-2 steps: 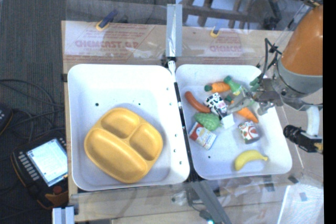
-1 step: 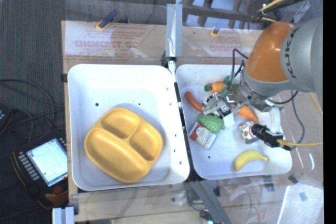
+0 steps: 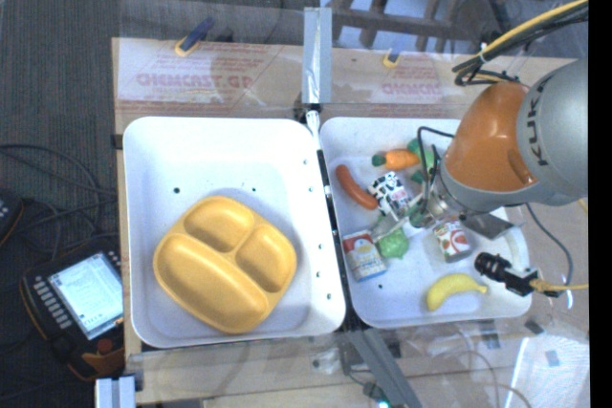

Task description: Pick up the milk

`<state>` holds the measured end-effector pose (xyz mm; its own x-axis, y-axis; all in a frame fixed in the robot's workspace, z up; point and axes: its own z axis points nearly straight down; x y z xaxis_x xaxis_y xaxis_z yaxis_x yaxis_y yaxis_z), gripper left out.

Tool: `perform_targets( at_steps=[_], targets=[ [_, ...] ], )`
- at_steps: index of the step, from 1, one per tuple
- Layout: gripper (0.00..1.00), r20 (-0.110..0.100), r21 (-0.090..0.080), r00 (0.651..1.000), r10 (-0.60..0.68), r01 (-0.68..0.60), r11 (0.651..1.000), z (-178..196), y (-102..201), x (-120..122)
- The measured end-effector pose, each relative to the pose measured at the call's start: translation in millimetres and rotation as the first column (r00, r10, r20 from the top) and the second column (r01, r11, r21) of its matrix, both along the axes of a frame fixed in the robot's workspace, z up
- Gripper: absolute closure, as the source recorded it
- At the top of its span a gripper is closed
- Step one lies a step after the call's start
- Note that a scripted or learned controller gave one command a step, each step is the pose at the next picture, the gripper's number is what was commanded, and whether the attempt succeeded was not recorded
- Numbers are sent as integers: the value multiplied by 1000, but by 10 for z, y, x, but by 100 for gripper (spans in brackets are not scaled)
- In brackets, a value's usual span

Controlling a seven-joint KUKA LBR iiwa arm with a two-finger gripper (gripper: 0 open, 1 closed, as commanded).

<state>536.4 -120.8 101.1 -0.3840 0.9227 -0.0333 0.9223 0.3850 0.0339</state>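
The milk carton (image 3: 388,193), white with black cow patches, sits in the right bin (image 3: 382,301) toward its far-left part, beside a sausage (image 3: 356,188) and below a carrot (image 3: 396,160). The gripper (image 3: 427,208) hangs just right of it; open or closed, I cannot tell. A banana (image 3: 453,289) lies near the front edge.

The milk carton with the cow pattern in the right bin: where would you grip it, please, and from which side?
Probably from above, jaws across the narrow sides of the milk carton. It seems to lie flat, with a sausage close on its left, a carrot just behind it, and the arm close on its right.
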Motion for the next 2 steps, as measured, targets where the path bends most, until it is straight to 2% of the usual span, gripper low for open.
perform_targets(
  at_steps=[1,2],
  targets=[
    [100,-2,3,1000,1,-1,1000,73,20,-3],
    [100,-45,16,991,-124,124,992,1133,425,635]
  ],
)
